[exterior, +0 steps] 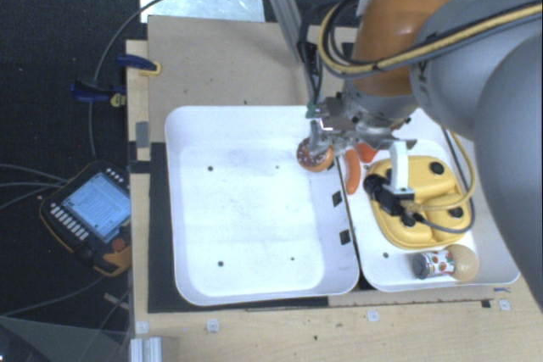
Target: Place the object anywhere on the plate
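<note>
A: What is the bench (221,64) bearing?
B: 2 white bins: the left bin (246,267) and the right bin (492,271), over dark carpet (59,4).
A: And the gripper (317,140)?
B: It is hanging by the left bin's right edge, pinching 1 small brown round object (312,157).

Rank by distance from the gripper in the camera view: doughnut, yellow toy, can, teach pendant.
From the gripper:
1. Doughnut, directly below it, left bin's right edge.
2. Yellow toy, right bin.
3. Can, right bin's near corner.
4. Teach pendant, off the bench, far left.
</note>
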Controlling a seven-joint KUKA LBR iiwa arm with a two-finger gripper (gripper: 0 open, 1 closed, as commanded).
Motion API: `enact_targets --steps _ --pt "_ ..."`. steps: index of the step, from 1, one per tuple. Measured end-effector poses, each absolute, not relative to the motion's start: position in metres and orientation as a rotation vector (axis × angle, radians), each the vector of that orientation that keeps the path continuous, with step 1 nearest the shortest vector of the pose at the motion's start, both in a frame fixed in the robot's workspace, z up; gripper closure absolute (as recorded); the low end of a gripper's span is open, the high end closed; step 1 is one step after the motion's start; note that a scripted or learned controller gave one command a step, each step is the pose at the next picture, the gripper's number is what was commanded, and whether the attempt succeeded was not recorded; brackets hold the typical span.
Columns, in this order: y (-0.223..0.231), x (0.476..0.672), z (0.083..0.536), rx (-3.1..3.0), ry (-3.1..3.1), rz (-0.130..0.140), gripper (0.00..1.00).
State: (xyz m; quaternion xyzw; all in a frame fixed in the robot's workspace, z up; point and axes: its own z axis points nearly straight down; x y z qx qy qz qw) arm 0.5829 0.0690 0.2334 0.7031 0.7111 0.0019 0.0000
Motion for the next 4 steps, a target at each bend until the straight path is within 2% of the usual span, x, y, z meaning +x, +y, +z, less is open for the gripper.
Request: enact_targets --steps 2,3,4 --pt "0.165 0.593 0.215 2.211 2.232 0.004 1.00" --pt "0.212 0.598 0.235 2.211 2.232 0.007 1.00" --pt "0.209 0.598 0.235 2.215 2.228 0.002 0.00"
